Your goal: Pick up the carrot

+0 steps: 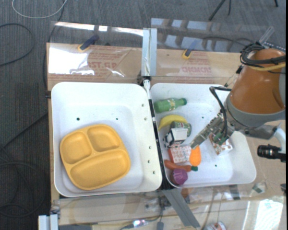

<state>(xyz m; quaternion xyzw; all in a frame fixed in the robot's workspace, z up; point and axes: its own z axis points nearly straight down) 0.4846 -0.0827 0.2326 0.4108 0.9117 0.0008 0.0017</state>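
The carrot (195, 155) is a short orange piece with a small green end, lying near the front of the right bin (240, 169). It rests beside a red-and-white packet (179, 153). My gripper (198, 141) reaches in from the right, slanting down to the left. Its tip hangs just above and behind the carrot, close to the packet. Nothing shows between the tip and the carrot.
Also in the right bin are a green bottle (169, 104), a banana (171, 121), a small printed box (177, 132), a red sausage-like piece (175, 166) and a purple item (180, 176). The left bin (96, 97) holds a yellow divided plate (94, 155).
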